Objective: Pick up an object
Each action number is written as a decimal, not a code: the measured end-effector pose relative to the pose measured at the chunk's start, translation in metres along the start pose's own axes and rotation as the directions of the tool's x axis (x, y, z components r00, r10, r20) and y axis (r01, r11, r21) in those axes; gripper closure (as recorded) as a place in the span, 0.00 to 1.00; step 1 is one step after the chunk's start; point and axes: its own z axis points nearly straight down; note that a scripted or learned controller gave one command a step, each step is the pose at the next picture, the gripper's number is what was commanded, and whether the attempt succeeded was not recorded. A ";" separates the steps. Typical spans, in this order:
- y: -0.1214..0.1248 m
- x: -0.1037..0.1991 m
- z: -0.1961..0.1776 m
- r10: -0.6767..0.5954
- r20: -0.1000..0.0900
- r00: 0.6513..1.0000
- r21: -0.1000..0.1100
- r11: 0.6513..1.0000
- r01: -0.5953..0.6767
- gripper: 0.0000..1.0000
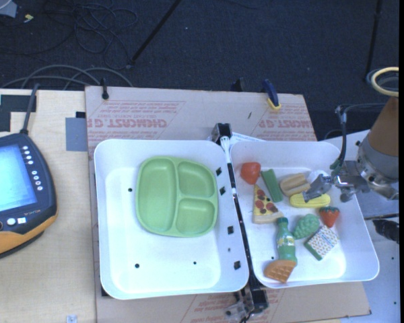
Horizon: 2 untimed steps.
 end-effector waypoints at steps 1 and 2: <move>-0.013 0.080 0.113 -0.004 -0.002 1.000 0.003 1.000 0.004 0.00; -0.012 0.075 0.098 0.005 -0.001 1.000 0.003 1.000 -0.005 1.00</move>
